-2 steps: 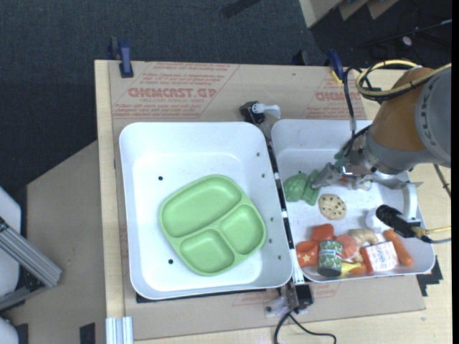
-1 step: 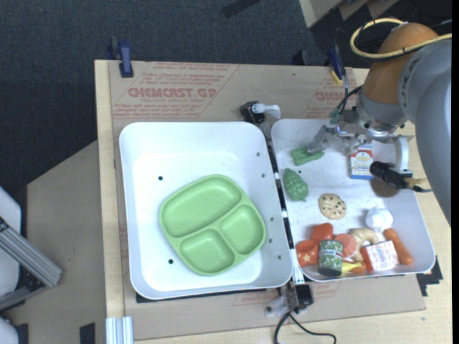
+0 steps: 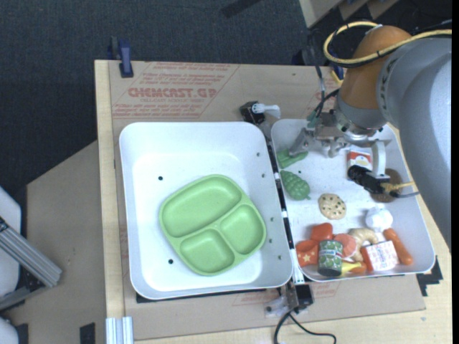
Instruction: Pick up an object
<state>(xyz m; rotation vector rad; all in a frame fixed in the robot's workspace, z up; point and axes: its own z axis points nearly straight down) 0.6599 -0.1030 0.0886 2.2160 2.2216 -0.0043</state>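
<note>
While nothing is lifted yet, I read this as the approach step. Nearest me in the right bin [image 3: 423, 253] sits a toy cluster with a can [image 3: 330, 256]; farther, a cookie [image 3: 331, 206] and green piece [image 3: 295, 185]; farthest, my gripper [image 3: 324, 139] hovers, grip state indiscernible. Next: choose one, descend squarely.

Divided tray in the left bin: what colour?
Light green tray, seen in the camera view.
</note>
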